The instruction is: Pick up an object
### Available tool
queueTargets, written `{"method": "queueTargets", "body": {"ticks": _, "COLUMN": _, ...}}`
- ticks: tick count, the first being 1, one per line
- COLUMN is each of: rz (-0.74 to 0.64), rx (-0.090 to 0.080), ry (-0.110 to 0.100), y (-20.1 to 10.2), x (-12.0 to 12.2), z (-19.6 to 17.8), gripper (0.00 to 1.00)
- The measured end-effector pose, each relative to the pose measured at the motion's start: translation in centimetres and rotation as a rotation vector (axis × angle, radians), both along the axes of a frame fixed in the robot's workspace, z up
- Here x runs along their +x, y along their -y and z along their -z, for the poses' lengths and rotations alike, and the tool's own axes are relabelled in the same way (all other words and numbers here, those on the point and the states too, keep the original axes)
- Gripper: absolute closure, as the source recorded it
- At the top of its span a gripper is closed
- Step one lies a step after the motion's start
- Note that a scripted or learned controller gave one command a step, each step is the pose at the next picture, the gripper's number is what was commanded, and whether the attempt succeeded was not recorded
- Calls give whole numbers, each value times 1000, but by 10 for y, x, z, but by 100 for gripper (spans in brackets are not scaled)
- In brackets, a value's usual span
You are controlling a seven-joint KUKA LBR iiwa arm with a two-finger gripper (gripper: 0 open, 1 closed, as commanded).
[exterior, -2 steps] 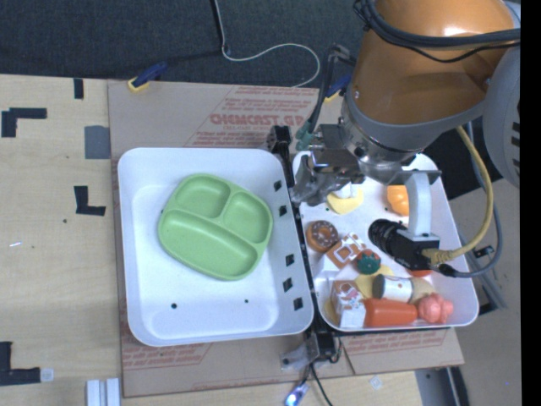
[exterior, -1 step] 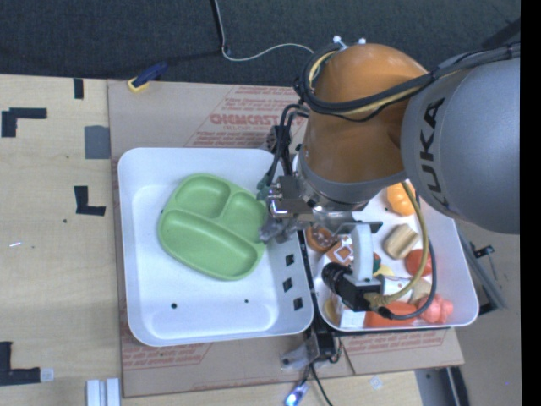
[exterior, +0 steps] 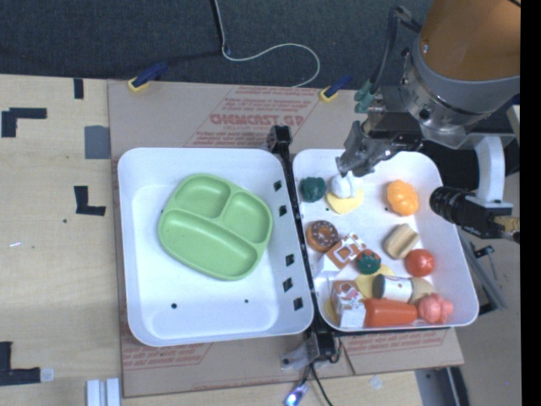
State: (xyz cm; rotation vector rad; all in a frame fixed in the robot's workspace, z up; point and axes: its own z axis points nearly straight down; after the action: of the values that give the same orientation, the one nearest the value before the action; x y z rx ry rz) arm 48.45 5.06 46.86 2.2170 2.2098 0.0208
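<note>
My gripper (exterior: 352, 168) hangs over the back left part of the right bin (exterior: 445, 200), reaching in from the right. Directly under its tip lies a yellow and white toy piece (exterior: 344, 198), and the tip looks close to or touching its white top. A dark green toy (exterior: 313, 188) sits just left of that piece, and an orange pepper (exterior: 401, 197) lies to its right. Several more toy foods fill the bin: a donut (exterior: 321, 235), a bread roll (exterior: 399, 241), a red tomato (exterior: 419, 262) and a long orange item (exterior: 389, 313) at the front.
The left bin (exterior: 139, 227) holds a green divided plate (exterior: 215, 225). A black divider with clips (exterior: 292, 227) runs between the bins. A black cylinder on the arm (exterior: 461, 208) sticks out over the right bin's right rim. Both bins rest on cardboard (exterior: 228, 112).
</note>
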Motion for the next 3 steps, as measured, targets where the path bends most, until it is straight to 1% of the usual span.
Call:
{"method": "queueTargets", "body": {"ticks": 1, "rz": -7, "rx": -3, "ry": -22, "y": -41, "x": -1, "z": 55, "gripper": 100}}
{"method": "queueTargets", "body": {"ticks": 2, "rz": 1, "rx": -2, "ry": -27, "y": 18, "x": -2, "z": 243, "gripper": 100}}
{"method": "queueTargets", "body": {"ticks": 3, "rz": -8, "rx": 0, "ry": -13, "y": -8, "x": -1, "z": 159, "gripper": 100}}
